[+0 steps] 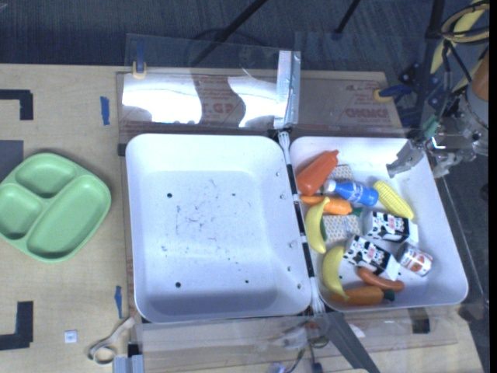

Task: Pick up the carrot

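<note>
The carrot (317, 172), a fat orange cone with its tip toward the upper right, lies at the top left of the right bin (446, 231), close to the wall between the bins. A smaller orange piece (335, 206) rests just below it. My gripper (405, 162) hangs over the right bin's upper right corner, well to the right of the carrot and apart from it. Nothing shows in its grasp.
The right bin also holds a blue and white bottle (351, 190), a corn cob (394, 198), two bananas (314, 228), black-and-white cartons (371, 256), a small can (415, 263) and a reddish sausage (365, 295). The left bin (210, 224) is white. A green divided plate (53, 206) sits far left.
</note>
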Available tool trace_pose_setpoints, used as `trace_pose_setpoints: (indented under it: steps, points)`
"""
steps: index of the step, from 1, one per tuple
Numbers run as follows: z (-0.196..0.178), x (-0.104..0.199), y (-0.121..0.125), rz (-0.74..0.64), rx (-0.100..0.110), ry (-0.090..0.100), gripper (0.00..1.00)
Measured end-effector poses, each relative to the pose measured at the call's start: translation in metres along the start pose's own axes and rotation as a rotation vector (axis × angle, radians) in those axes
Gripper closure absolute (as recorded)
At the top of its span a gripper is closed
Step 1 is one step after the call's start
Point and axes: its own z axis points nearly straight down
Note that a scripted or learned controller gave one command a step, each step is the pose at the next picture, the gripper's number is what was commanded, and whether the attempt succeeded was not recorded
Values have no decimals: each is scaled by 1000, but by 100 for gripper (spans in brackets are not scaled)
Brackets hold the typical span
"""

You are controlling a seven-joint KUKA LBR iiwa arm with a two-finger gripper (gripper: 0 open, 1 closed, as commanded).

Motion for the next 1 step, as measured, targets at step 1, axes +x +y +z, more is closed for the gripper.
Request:
trace_pose_setpoints:
  steps: [1]
  points:
    - [124,59,11,-148,0,1,0]
